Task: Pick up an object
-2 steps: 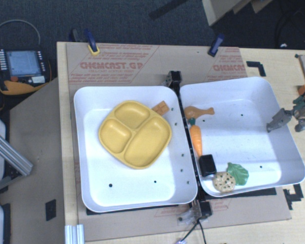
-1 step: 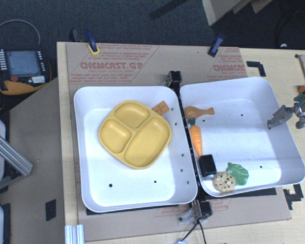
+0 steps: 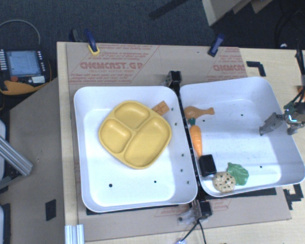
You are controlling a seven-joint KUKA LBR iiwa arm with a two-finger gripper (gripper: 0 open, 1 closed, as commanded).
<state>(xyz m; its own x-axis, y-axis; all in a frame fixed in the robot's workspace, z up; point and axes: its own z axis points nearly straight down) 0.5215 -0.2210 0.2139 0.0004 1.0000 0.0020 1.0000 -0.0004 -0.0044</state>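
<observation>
Orange carrot (image 3: 195, 141), slim and tapered, at the right bin's (image 3: 254, 93) nine o'clock; gripper (image 3: 275, 122) at three o'clock, jaw state indiscernible.

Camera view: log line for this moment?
gripper: over right bin, right side, nothing held | carrot, chicken leg: left edge | yellow plate: left bin

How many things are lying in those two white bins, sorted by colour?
Yellow: 1, the divided plate
Orange: 1, carrot
Brown: 3, drumstick, block, cookie
Black: 1, block
Green: 1, leafy piece
Total: 7
</observation>
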